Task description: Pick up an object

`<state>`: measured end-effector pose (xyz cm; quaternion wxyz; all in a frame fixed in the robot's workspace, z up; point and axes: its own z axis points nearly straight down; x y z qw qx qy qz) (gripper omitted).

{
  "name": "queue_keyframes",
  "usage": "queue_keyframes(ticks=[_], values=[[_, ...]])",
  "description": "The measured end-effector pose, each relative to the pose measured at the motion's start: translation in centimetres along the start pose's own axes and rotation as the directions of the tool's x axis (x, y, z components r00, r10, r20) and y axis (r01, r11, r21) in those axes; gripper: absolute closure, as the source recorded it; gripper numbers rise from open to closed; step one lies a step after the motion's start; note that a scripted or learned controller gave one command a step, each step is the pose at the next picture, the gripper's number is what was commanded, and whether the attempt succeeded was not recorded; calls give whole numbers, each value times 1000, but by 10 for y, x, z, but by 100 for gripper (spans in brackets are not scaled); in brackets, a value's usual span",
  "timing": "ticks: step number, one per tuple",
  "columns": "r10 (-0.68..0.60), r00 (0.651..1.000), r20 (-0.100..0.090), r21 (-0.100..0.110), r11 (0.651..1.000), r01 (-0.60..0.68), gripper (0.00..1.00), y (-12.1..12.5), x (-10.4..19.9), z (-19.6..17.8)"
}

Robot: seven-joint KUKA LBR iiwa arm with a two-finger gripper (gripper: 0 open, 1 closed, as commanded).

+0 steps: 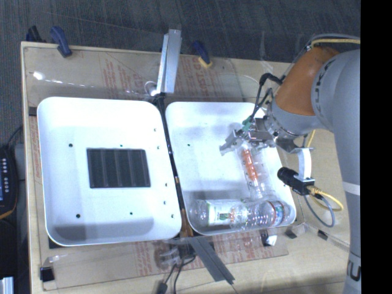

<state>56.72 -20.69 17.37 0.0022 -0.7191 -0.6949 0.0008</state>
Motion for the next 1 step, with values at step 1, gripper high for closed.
queue_keyframes(ticks=[1], values=[[-176,984,3,-2,984,176,0,4,5,-12]])
